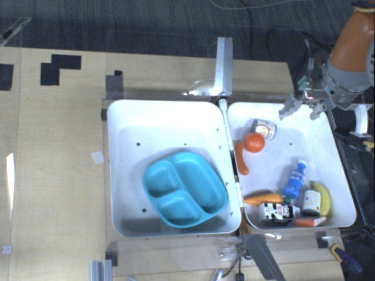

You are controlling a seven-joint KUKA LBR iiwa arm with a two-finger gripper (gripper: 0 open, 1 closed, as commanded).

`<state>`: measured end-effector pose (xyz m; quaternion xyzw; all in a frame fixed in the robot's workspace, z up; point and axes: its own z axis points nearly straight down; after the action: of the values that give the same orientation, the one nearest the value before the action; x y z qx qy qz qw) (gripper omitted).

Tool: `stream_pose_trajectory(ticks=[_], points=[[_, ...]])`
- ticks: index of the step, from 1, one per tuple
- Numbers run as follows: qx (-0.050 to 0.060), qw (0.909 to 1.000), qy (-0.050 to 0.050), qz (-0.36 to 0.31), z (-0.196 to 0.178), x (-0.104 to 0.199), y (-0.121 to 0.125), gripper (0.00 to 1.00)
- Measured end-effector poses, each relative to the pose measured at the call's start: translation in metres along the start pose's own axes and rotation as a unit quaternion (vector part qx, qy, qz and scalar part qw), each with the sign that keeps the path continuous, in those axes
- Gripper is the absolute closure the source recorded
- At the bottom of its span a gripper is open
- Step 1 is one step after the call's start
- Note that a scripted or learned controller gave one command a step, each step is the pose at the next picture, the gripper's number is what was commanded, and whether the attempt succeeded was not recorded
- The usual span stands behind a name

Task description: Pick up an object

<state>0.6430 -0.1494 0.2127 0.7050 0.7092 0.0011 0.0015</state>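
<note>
My gripper (302,109) hangs over the far right corner of the right bin (325,133), open, with its two grey fingers spread wide and nothing between them. Below and to its left lie a small round tin (263,129) and an orange-red ball (254,142). A red-orange stick (241,158) rests against the bin's left wall. Nearer the front are a blue bottle (295,180), a banana (322,196), a small jar (311,202), a carrot (262,199) and a dark printed box (277,212).
The left bin (126,127) holds a blue divided plate (184,188). A metal post (224,69) stands at the back between the bins. A cable (258,4) trails on the dark floor beyond the bench.
</note>
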Motion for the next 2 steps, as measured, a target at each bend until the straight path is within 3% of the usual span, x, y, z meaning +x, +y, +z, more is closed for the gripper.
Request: stream_pose_trajectory(ticks=[1,2], points=[[0.000,0.9999,0.000,-0.015,0.108,-0.002,-0.037,0.00],[0.028,0.9979,0.002,0.058,0.128,-0.003,0.015,0.00]])
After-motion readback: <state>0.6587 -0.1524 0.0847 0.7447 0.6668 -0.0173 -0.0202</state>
